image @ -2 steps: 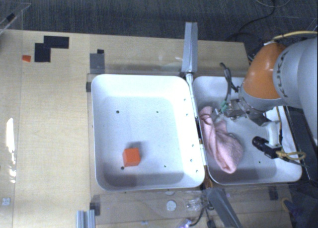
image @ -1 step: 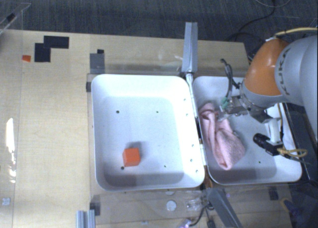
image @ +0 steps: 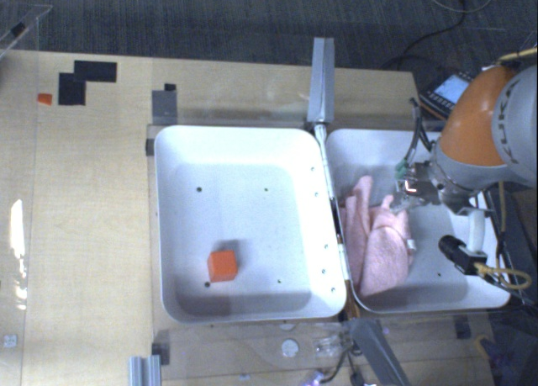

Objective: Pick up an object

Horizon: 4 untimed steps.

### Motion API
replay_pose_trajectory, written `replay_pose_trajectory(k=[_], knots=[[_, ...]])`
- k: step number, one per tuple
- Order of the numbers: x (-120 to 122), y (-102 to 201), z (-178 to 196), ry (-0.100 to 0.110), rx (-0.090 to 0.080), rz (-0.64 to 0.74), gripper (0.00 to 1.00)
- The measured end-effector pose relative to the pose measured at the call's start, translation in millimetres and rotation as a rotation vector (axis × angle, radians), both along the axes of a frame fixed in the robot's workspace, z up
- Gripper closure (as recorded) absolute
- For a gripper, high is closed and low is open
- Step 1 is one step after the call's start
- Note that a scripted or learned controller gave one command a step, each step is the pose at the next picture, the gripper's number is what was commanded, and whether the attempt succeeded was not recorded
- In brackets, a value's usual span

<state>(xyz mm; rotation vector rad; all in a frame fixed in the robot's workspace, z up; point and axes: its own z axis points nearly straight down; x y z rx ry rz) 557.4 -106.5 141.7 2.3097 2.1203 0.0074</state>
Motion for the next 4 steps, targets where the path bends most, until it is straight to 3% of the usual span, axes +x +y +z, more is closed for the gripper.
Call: replay_pose_trajectory(k=[1, 2, 3, 4], knots=[[0, 0, 0, 0.000, 0.000, 0.000, 0.00], [5, -63, -51, -0.007, -0.004, 0.142, 0.00], [-8, -31, -51, -0.010, -0.005, 0.220, 0.00], [12, 18, -51, -0.010, -0.003, 0.229, 0.00]])
